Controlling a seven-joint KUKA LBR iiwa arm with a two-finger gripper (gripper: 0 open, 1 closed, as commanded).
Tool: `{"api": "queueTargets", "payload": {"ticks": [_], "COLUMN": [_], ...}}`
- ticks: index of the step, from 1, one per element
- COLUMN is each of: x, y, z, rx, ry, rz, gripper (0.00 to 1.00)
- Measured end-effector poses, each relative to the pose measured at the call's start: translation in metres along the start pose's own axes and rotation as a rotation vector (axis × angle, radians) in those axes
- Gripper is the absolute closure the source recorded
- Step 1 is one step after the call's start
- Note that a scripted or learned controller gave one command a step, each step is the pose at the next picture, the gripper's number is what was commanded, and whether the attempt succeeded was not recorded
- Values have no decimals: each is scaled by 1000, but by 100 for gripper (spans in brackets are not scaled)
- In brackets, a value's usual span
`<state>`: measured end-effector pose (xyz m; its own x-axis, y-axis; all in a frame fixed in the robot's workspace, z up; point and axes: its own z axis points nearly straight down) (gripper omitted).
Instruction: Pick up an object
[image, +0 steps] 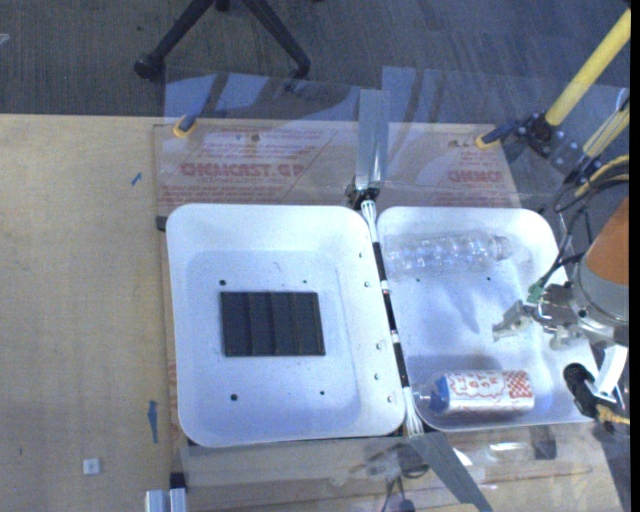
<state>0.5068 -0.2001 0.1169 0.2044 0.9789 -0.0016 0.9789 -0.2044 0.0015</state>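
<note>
Wooden bench (70, 300) spreads pale under my workspace. Two white bins side by side: left bin (200, 240), right bin (535, 235), rims touching along middle seam. Clear panels (260, 165) with red lettering lie flat behind both bins. Yellow pole (590, 65) slants at top right. Dark chair base (225, 30) stands on grey floor beyond bench. Blue tape marks (152, 420) dot bench at left.

Tool (515, 322) over right bin (450, 300); clear bottle (448, 252), can (485, 391); left bin (200, 250): black pad (272, 323).
</note>
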Motion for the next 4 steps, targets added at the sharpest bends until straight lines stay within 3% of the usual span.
{"api": "queueTargets", "payload": {"ticks": [1,2,3,4], "x": [43,43,43,-19], "y": [-35,-33,-33,-18], "z": [29,18,18,19], "rx": [-7,-13,-12,2], "ry": [-1,-1,-1,14], "rz": [-390,-388,-388,-130], "gripper": [0,100,0,0]}}
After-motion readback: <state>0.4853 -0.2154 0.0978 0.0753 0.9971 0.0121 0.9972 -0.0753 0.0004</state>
